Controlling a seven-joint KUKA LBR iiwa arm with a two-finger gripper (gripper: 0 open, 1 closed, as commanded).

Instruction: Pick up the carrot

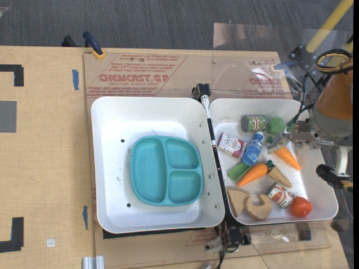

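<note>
Table point(39, 167): pale wood, carried a cardboard sheet point(140, 72) under two white bins.
Left bin point(109, 150): held a teal divided plate point(166, 170), three compartments, lying flat.
Right bin point(322, 198): crowded with toy food.
Bin contents, left part: white and red carton point(230, 144); blue bottle point(253, 149) just beside it; green piece point(238, 170) below; bread slice point(238, 198) and bagel point(259, 207) at the near edge.
Carrot point(253, 173): lay mid-bin, tip pointing lower left, touching the green piece.
Second carrot point(288, 158): lay right of the first, under the arm's wrist.
Other items: green can point(254, 123), green ball point(275, 125), small can point(280, 195), tomato point(301, 207).
Gripper point(291, 139): hung over the bin's right side; whether the fingers were apart or together could not be told.
</note>
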